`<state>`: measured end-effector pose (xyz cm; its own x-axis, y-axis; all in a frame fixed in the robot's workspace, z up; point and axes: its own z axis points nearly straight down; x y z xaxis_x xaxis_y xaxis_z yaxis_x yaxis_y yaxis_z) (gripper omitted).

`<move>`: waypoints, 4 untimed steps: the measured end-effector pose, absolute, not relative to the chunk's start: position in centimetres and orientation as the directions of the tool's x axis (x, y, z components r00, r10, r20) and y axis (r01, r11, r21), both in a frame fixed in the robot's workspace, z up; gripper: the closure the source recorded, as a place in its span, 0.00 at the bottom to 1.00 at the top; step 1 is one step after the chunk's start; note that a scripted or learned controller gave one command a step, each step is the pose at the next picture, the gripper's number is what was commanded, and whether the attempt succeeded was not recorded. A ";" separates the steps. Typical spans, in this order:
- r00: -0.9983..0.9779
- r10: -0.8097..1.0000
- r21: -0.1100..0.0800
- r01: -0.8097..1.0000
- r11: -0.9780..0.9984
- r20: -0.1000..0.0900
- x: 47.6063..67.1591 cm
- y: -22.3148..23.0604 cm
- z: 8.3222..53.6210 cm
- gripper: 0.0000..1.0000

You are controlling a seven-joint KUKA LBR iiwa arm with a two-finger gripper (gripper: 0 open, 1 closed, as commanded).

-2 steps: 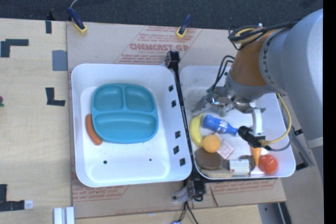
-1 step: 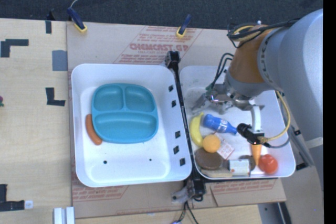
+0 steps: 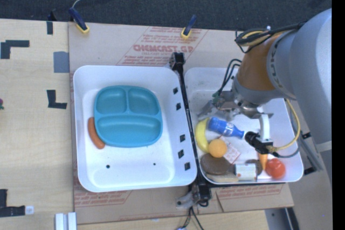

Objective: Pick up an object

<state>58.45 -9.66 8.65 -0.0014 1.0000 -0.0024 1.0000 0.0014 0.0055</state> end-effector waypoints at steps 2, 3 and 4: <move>-0.002 1.000 0.004 1.000 0.002 0.000 59.0 -9.9 8.6 0.00; -0.001 1.000 0.006 1.000 0.001 -0.003 57.9 -9.7 8.7 0.00; 0.000 1.000 0.002 1.000 0.000 -0.001 58.7 -9.7 8.6 0.00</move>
